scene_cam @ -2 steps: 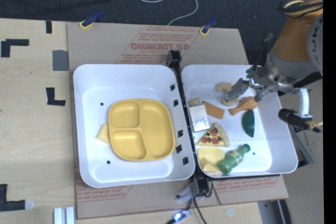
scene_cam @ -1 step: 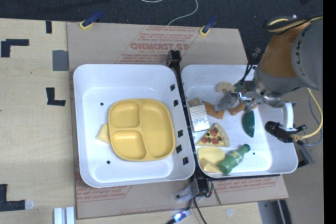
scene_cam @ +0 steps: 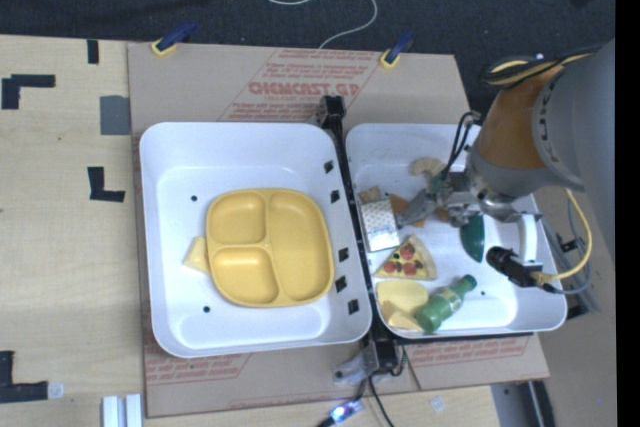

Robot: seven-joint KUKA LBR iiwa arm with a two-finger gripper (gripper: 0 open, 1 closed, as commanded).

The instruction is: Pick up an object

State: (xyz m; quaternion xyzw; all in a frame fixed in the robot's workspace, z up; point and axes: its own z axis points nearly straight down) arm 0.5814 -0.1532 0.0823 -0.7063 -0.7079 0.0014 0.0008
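Note:
My gripper (scene_cam: 432, 201) is low inside the right bin (scene_cam: 545, 320), near its middle, with the grey arm and its orange band rising to the right. Just left of the gripper lie a small brown piece (scene_cam: 400, 206) and a silvery white packet (scene_cam: 379, 223). A dark green object (scene_cam: 472, 237) sits right beside the gripper, on its near side. A toy pizza slice (scene_cam: 408, 260), a green bottle (scene_cam: 443, 304) and a pale yellow piece (scene_cam: 399, 296) lie toward the front. A beige piece (scene_cam: 428, 166) rests behind the gripper.
The left bin (scene_cam: 165, 155) holds a yellow divided plate (scene_cam: 270, 246) with a yellow wedge (scene_cam: 194, 255) poking out at its left. A black divider (scene_cam: 345, 215) runs between the bins. Cardboard lies under both bins.

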